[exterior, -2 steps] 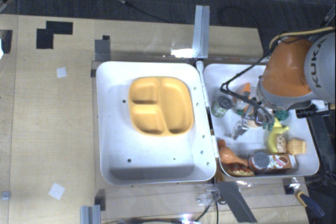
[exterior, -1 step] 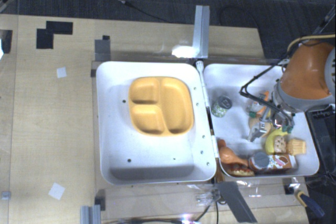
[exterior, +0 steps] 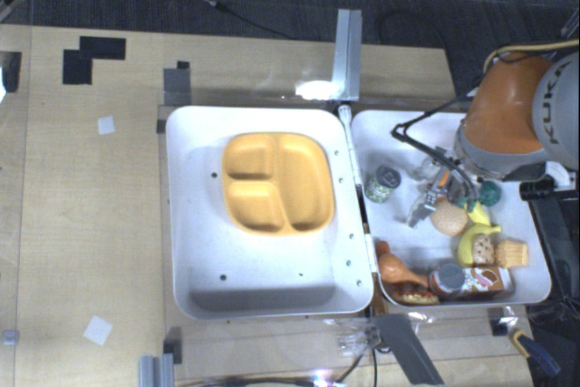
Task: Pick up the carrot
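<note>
Partly hidden stuff first: the arm (exterior: 521, 118) is cut off by the right edge, and its orange band and grey wrist cover the right bin's (exterior: 362, 140) far right corner. The gripper (exterior: 423, 211) hangs low over the middle of that bin, w/ cables looping round it. It's too small and cluttered to read, so can't tell if it's spread, pressed together or pinching anything. A teal object (exterior: 490, 192) peeks out from under the wrist, shape unclear. A small orange bit right by the gripper is hard to make out; could be robot hardware.

The carrot (exterior: 395, 266), as best I can tell, is the orange-brown piece by the right bin's left wall, near its front left corner, well apart from the gripper. Just in front of it, touching or nearly so, lies a reddish item like a hot dog (exterior: 412, 293), against the front wall.

Counts: 2 white bins. The left bin (exterior: 195, 222) holds 1 yellow plate (exterior: 276, 181) w/ 3 compartments, towards its back. The right bin holds approx 8 things: 1 carrot, 1 hot dog, 1 small can (exterior: 385, 179) near the left wall, 1 beige bun (exterior: 449, 219) just beside the gripper, 1 yellow banana-like piece (exterior: 476, 242), 1 waffle-ish square (exterior: 513, 251) near the right wall, 1 bottle (exterior: 469, 282) lying along the front wall, and 1 teal object.
</note>
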